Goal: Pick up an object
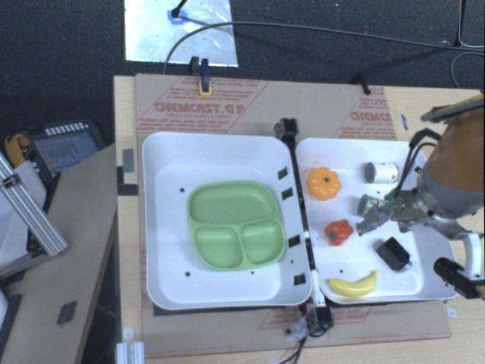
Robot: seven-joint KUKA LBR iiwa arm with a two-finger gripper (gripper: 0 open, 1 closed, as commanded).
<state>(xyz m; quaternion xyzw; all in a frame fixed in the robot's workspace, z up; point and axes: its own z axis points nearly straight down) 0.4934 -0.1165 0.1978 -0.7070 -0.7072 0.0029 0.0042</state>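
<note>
- The bench [250, 97] carries two shallow white bins side by side, the left bin [163, 203] and the right bin [345, 149].
- In the left bin lies a green divided plate [233, 224], near the middle of the bin, a little toward the front edge.
- The right bin holds several small things. An orange pumpkin [323, 183] sits near its back left corner.
- A white cylinder with a grey end [380, 173] lies toward the back edge of the right bin, to the right of the pumpkin.
- A red pepper [339, 231] rests near the left edge of the right bin, about at the middle of this edge.
- A yellow banana [353, 284] lies along the front edge of the right bin.
- A small black block [394, 253] lies between the pepper and the right edge, tilted.
- The gripper [371, 217] is low above the middle of the right bin, just to the right of the pepper and apart from it.
- Whether its fingers are released or clenched, I cannot tell; no object is seen between them.
</note>
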